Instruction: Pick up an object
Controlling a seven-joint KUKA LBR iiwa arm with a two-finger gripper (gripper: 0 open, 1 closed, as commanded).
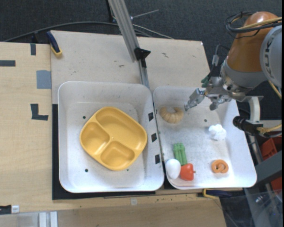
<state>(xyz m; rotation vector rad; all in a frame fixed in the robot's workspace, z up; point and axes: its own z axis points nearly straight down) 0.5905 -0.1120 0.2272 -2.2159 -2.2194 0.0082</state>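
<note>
Gripper [204, 100] above right bin [236, 141], fingers spread, holding nothing; wood bench [19, 122] (taped), dark carpet [38, 8] behind.

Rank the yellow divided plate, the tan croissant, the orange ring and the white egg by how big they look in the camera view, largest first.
1. yellow divided plate, by far the largest.
2. tan croissant.
3. orange ring and white egg: they look about alike, so I leave them unranked.
</note>
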